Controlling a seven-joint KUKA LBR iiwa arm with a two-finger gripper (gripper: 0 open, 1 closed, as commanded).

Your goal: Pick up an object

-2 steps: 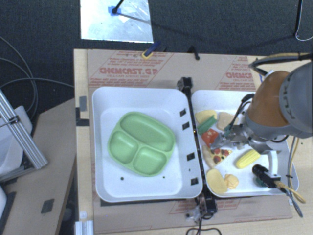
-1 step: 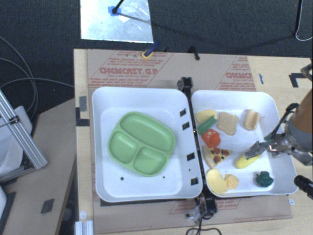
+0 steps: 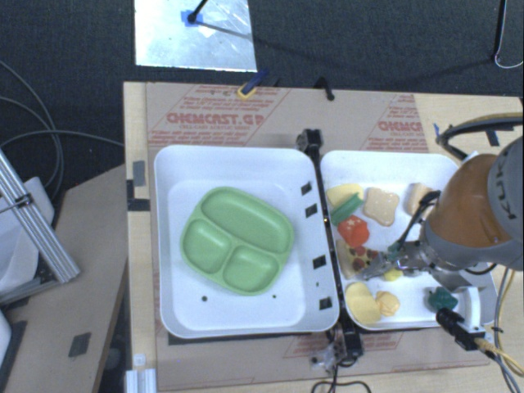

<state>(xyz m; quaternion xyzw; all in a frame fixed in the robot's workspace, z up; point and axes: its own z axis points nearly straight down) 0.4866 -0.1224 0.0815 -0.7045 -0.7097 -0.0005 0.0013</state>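
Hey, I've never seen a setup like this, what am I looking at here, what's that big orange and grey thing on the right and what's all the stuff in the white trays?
This is one picture from a camera fixed above a workbench, looking down at a slant. The big grey and orange shape on the right is a robot arm reaching in over the bench. Its gripper hangs low over the right white bin; I cannot tell from here whether it holds anything.

Two shallow white bins sit side by side. The left bin holds a green divided plate with three compartments. The right bin holds small toy-like items: a red piece, a beige slice, a yellow and green piece, pale yellow pieces near the front edge, and a dark green object.

The job is to pick up one object.
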